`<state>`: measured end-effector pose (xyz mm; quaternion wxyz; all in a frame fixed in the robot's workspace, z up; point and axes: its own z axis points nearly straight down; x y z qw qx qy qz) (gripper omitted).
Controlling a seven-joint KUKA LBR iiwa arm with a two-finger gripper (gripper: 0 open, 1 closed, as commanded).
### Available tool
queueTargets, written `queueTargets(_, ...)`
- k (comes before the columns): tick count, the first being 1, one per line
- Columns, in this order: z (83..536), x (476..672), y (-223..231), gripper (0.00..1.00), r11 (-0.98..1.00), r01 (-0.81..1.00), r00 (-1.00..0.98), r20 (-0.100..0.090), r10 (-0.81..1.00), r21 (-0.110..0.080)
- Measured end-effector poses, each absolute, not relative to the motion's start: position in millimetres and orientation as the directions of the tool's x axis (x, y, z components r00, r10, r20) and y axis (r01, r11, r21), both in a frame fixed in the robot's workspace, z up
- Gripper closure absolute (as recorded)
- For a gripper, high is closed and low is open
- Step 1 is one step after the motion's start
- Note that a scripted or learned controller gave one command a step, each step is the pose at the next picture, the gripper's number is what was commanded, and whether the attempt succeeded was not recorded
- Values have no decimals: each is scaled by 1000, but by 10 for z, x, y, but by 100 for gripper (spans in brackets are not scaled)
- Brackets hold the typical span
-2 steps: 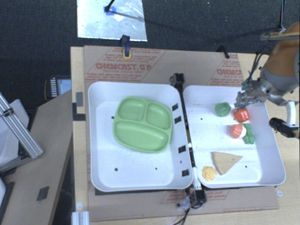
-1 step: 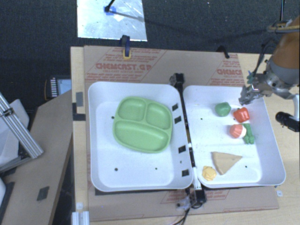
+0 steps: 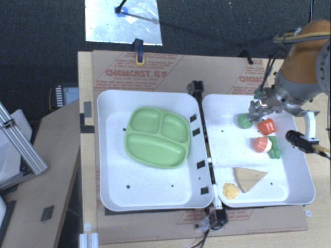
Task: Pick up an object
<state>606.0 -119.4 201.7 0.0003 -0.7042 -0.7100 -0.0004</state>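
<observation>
Evidently no pick is done: tool, upper right of frame, sits low beside green toy; its opening state cannot be told. Lift remains.

This is a robotics lab, set up as a test bench rather than any lived-in room. Two shallow white bins sit side by side on a cardboard sheet printed with red lettering, fixed to a plain wooden bench. An industrial grey-and-orange robot arm reaches in from the right, trailing cables. Aluminium framing stands at the left, dark carpet lies behind, and the bins hold toy plastic food and a green divided plate.
</observation>
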Motion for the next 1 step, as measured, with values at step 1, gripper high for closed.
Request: queueTargets(1,1982,5933,-682,100,9,1000,-9,1,1000,0)
